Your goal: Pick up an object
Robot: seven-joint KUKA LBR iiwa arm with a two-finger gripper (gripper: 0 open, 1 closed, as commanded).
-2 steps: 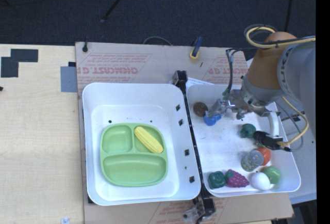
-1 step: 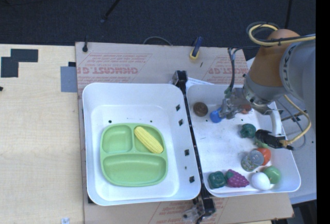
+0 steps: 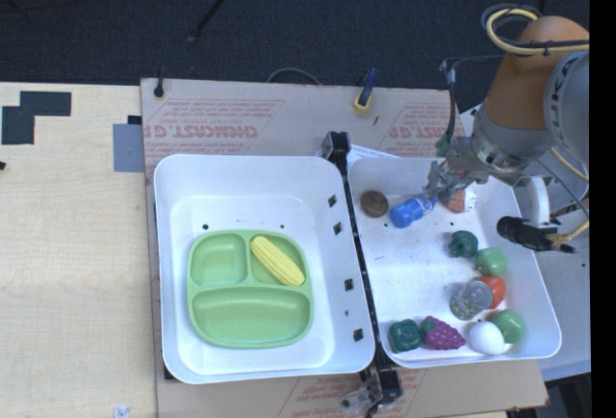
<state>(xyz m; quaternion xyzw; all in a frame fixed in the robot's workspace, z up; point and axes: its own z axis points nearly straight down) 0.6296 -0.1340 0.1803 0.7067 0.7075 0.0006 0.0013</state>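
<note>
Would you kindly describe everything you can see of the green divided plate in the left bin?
The green divided plate is a light green, rounded-rectangle tray, plastic by its look, lying flat on the floor of the left bin, towards its lower middle. Raised ridges split it into three compartments: two small ones along the upper side and one wide one below. A yellow corn cob lies at a slant in the upper right compartment. The plate stands apart from the bin's walls.

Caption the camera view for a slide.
Grey KUKA arm's gripper at a blue plastic bottle in the right white bin; yellow toy corn on green divided tray.
</note>
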